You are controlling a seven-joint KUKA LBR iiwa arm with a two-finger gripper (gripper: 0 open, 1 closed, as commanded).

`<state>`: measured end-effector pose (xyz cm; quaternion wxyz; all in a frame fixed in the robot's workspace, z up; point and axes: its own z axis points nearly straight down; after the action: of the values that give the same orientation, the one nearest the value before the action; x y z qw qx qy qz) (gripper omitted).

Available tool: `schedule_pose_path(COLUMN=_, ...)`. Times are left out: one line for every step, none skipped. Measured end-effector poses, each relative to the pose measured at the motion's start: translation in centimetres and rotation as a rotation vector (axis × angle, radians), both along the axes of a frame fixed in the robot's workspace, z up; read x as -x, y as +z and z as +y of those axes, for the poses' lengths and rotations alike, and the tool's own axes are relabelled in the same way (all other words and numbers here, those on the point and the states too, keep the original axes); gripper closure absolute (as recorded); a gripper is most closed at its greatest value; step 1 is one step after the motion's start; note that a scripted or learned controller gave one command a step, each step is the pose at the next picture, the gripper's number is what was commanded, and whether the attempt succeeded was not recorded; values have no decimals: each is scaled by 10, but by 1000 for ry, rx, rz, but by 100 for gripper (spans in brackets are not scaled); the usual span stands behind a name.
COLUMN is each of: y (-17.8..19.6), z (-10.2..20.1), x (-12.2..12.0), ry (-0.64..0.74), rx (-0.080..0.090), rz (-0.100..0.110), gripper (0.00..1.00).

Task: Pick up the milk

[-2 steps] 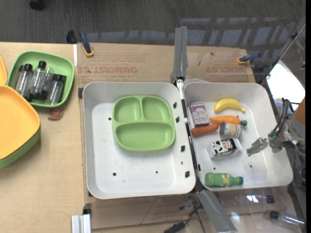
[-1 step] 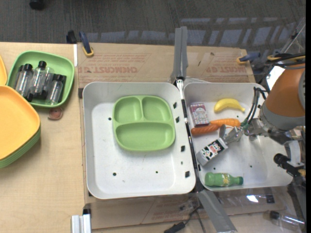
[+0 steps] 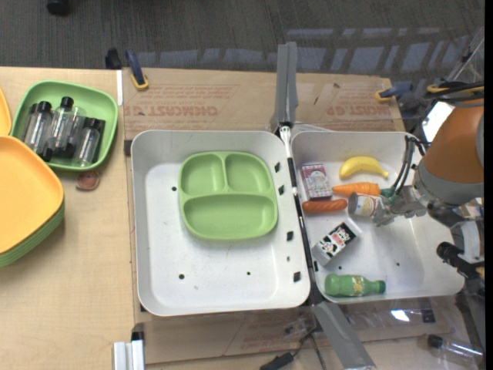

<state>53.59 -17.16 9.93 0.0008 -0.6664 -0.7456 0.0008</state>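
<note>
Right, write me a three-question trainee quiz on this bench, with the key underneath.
1. True or false: the milk carton lies in the same bin as the green divided plate.
2. Multiple choice: which item lies nearest the right bin's front edge? A) banana B) green bottle C) carrot
3. Fill in: the gripper is down in the ____ bin, close beside a small jar.

Key: 1 false; 2 B; 3 right.
</note>
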Motion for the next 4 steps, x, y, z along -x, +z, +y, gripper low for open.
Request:
schedule_pose_path(y=89, z=13, x=-41, ry=350, rx=1, rz=-2, gripper=100)
schedule_pose_path(y=91, z=98, x=-95, ry=297, rx=1, rz=-1, gripper=100)
schedule_pose_path(y=92, z=116, x=-123, ry=487, rx=1, rz=-3, gripper=100)
schedule_pose_path(y=92, z=98, x=-112, ry=204, rx=1, rz=0, gripper=100)
